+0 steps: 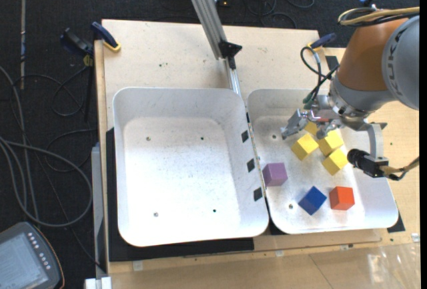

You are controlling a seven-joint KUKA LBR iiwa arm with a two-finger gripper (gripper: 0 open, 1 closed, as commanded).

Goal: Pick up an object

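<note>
Dark carpet strewn with cables surrounds the pale table (pixel 167 54), which carries two white bins side by side. Over the right bin (pixel 383 214) the pincer (pixel 312 122) hangs spread open, gripping nothing, its fingertips just above a cluster of yellow blocks (pixel 320 147). Nearer the front lie a purple block (pixel 275 174), a blue block (pixel 311 200) and an orange block (pixel 341 197).
</note>
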